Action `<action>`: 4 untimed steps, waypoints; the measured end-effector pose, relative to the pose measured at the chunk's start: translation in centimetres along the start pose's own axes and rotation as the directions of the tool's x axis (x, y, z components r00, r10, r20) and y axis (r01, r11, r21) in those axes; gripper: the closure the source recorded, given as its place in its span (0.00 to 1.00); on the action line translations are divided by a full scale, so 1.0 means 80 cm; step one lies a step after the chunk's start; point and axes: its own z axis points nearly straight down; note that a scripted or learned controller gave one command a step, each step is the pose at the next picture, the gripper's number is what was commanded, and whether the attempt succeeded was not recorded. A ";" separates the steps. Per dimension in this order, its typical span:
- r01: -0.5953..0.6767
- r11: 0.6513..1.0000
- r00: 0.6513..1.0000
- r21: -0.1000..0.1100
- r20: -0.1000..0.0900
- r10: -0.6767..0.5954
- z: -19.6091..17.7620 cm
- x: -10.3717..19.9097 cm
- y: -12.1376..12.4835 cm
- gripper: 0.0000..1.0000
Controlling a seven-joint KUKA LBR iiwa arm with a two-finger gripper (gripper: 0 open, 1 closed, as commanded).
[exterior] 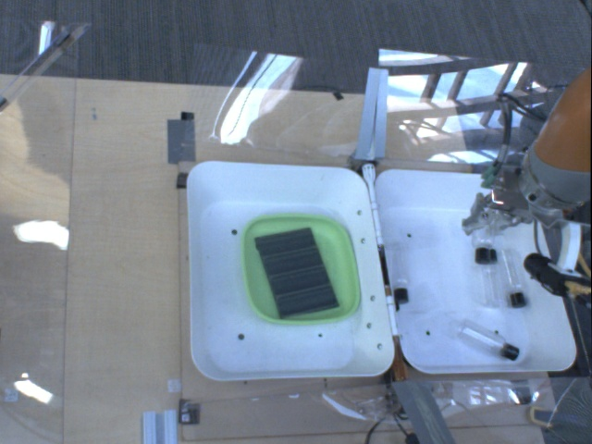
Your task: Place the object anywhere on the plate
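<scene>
A dark grey ribbed rectangular block (295, 272) lies flat on the green plate (344, 248), which sits in the middle of the left white bin (213, 248). My gripper (496, 218) hangs over the far right part of the right bin (425, 202), well away from the plate and the block. The arm's orange band (566, 137) shows at the right edge above it. Nothing can be seen held in the gripper.
Small clear tubes with black caps lie in the right bin: one (485, 338) near its front, others (513, 283) just below the gripper. A ridge (381, 257) separates the two bins. A grey metal post (374, 109) stands behind them.
</scene>
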 end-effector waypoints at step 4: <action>-0.053 0.999 0.999 -0.004 0.004 0.053 -0.165 -0.061 -0.078 0.00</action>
